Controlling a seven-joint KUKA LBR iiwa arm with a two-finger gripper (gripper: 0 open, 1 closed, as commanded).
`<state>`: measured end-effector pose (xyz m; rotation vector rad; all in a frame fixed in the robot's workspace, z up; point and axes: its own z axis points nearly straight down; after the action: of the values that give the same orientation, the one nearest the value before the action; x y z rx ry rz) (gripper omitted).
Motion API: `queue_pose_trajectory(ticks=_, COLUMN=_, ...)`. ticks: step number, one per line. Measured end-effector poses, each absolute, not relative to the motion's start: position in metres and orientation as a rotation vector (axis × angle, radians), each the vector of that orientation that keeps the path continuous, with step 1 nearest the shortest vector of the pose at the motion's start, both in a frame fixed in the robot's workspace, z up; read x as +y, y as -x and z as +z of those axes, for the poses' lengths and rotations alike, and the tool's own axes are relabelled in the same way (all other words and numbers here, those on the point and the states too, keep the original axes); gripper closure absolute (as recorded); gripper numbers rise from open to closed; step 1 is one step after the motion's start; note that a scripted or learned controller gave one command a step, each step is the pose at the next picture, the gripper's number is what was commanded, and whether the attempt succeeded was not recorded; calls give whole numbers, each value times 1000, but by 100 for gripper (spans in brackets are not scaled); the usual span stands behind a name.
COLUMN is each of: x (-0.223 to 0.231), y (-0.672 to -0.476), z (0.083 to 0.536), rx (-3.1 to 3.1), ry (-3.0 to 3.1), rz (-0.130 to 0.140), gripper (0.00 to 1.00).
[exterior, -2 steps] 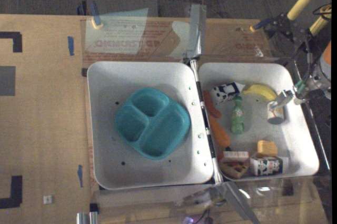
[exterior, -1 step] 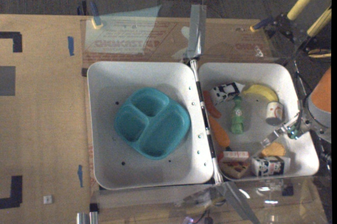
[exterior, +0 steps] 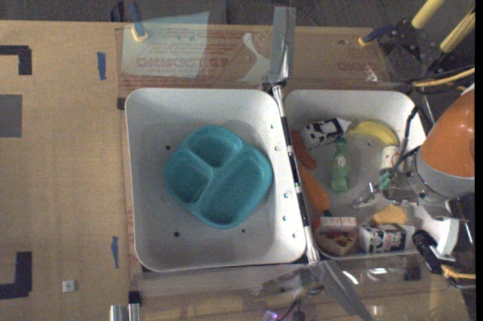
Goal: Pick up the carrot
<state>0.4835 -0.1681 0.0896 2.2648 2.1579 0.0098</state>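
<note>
Orange carrot [exterior: 315, 191] lies untouched along the left wall of the right bin [exterior: 355, 97], beside a green bottle [exterior: 340, 167]. The tool [exterior: 381, 187] hovers near; its opening cannot be told, so the pick remains undone.

- A teal divided plate [exterior: 219, 176] is seen in the left bin [exterior: 143, 161].
- A banana [exterior: 373, 132], green bottle [exterior: 340, 170] and small cartons [exterior: 382, 237] are seen in the right bin [exterior: 355, 97].
</note>
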Motion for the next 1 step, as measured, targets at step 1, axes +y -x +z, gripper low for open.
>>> queue_pose_trajectory(ticks=1, x=-172, y=-485, z=101, rx=2146, ry=-2262, rz=9, gripper=100)
